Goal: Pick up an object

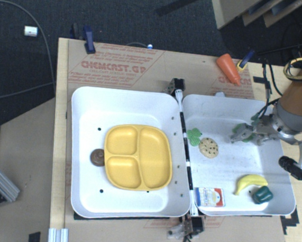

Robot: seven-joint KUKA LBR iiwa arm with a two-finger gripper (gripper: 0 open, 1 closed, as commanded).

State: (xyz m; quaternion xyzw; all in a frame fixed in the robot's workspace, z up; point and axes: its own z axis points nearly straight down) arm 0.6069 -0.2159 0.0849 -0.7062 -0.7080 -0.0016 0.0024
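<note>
My gripper [241, 133] hangs over the back of the right bin [232, 107], reaching in from the right. Nothing shows in its grasp. A speckled cookie [208, 147] lies to its lower left, beside a small green piece [193, 136] at the bin's left wall. Toward the front right lies a yellow banana [250, 182], touching a dark green block [263, 195]. A white packet with red and blue print [210, 197] rests at the front left corner.
The left bin [88, 106] holds a yellow divided plate [137, 156] with a brown disc [97, 157] at its left edge. An orange carrot-like toy [229, 69] lies on the bench behind the right bin. A blue clamp [87, 39] sits at the back left.
</note>
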